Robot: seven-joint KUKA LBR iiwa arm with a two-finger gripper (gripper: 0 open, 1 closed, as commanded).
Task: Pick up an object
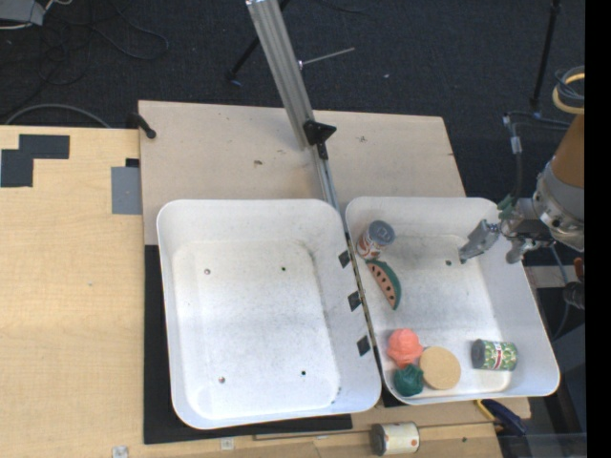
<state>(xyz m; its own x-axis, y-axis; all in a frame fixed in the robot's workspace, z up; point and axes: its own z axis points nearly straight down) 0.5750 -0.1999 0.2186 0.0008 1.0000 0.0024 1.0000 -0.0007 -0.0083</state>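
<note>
— Along right bin (pixel 535 322) front: green can (pixel 494 355) on its side, tan disc (pixel 441 367), pink ball (pixel 404 345), all unheld. Step?
— Approach. Gripper (pixel 489 239) up near far right rim, jaw gap impossible to tell. Next: pick one, drop straight.
— Room?
— Open mid-floor; can near front wall, disc crowded by ball.

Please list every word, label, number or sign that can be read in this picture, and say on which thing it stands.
None can be read.
Small green can: patterned label, too blurred to read.
Upright can with grey lid: label too small to read.
Cylinder on the bench below the bins: no legible marking.
</note>
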